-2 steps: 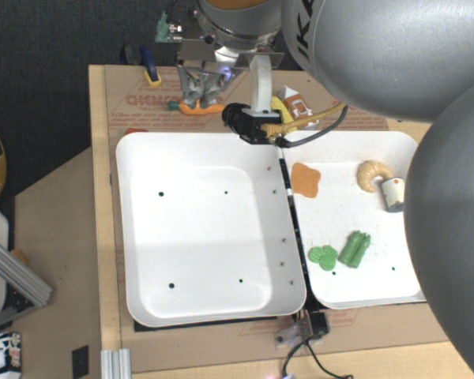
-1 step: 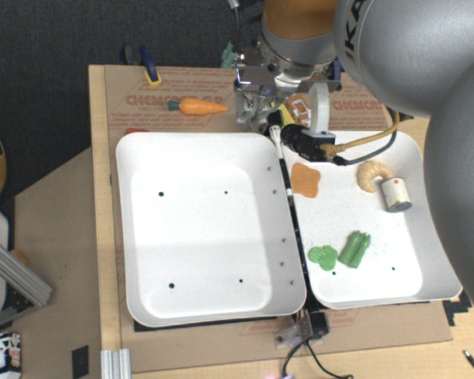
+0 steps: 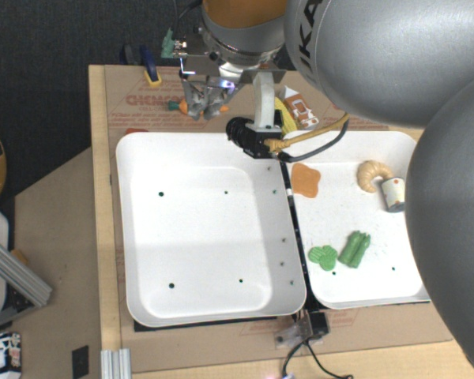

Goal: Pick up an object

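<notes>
Grey arm (image 3: 395, 61) is looming over the whole right side and far-right corner, closest thing to the lens by a mile, with its orange band (image 3: 241, 6) sitting up at the far edge. The wrist end is hanging over the far rim of the left bin (image 3: 142, 212), around where the two bins are meeting. Honestly I'm not able to tell how the jaws are standing. That area is a clutter of metal, cables and a black lump, and I'm not seeing anything held in there.

All the pickable stuff is lying in the right bin (image 3: 363, 294):
- an orange flat piece (image 3: 306, 180) just beside the divider
- a tan curled thing (image 3: 371, 174) touching a small white cylinder (image 3: 393, 193) further right
- two green bits, a round one (image 3: 324, 257) and a ridged one (image 3: 354, 249), just beside each other toward the near side

So progress-wise I'm calling it: nothing is getting lifted yet. Picking a target, coming down on it, closing and raising are all looking like they're left to do. The orange piece is sitting nearest the wrist.
</notes>
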